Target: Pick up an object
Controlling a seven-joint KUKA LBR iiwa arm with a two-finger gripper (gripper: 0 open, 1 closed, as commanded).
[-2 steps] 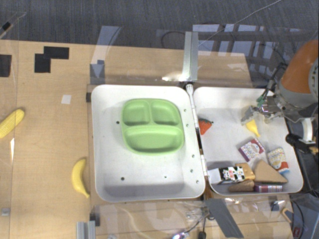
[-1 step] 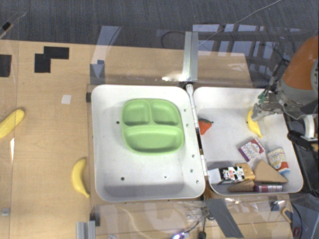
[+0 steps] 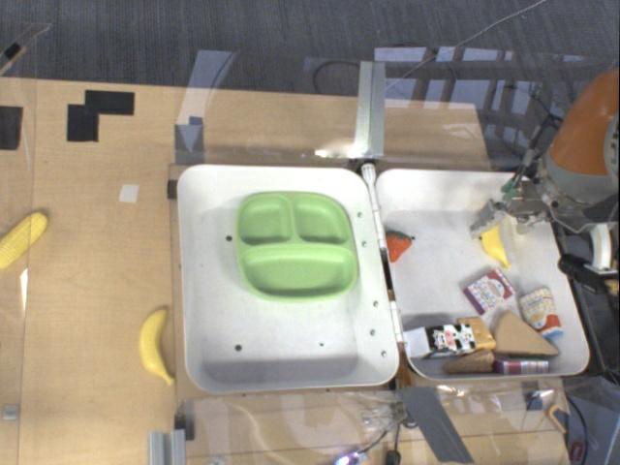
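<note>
1. Grey arm with orange band (image 3: 588, 134) reaching in over the right edge of the worktop (image 3: 87, 260), above the far-right part of the right shallow white bin (image 3: 441, 260).
2. End effector (image 3: 504, 216) low over the right bin near its far-right corner; open or closed: cannot tell, too small and blurred.
3. Small yellow wedge-shaped piece (image 3: 495, 245) directly beneath the end effector, lying on the bin floor; contact cannot be judged.
4. Small red item (image 3: 398, 245) at the right bin's left wall, mid-depth.
5. Purple-and-white packet (image 3: 487, 290) right of centre; white cup-like item with red and blue print (image 3: 539, 308) just beside it toward the right wall.
6. Along the near edge of the right bin: black-and-white box (image 3: 448, 338), tan triangular wedge (image 3: 523, 338), dark pen-like stick (image 3: 521, 365), crowded together.
7. Left shallow white bin (image 3: 208, 260) holding a green three-compartment plastic tray (image 3: 295, 243), roughly centred.
8. Yellow banana (image 3: 155, 342) on bare worktop just left of the left bin's near-left corner; yellow corn cob (image 3: 19, 240) at the worktop's left edge.
</note>
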